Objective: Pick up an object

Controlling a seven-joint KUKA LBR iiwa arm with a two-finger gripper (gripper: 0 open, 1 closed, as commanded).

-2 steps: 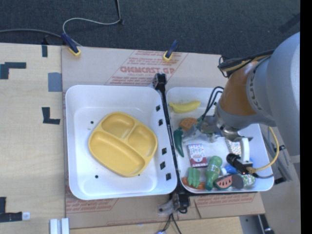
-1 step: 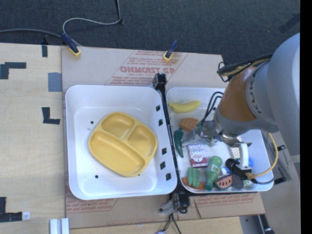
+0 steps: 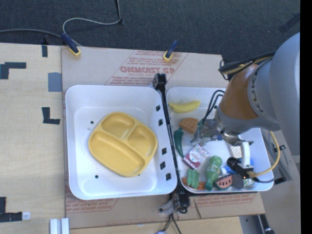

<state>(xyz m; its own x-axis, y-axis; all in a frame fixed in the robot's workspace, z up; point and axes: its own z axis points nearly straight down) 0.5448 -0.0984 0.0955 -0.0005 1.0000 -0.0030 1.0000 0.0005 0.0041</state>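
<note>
Grey arm (image 3: 273,91) over toy-food clutter (image 3: 207,167)

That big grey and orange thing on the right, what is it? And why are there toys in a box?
It is a robot arm. A program moves it, and its job is to pick something up. The picture comes from one camera fixed above the bench, looking down at a slant. Two shallow white bins sit side by side. The left bin holds a yellow plastic plate with sections. The right bin holds small toys: a yellow banana, a dark green pepper, a green bottle and a watermelon slice. The arm's gripper hangs low over the toys; I cannot tell whether it holds anything.
</note>
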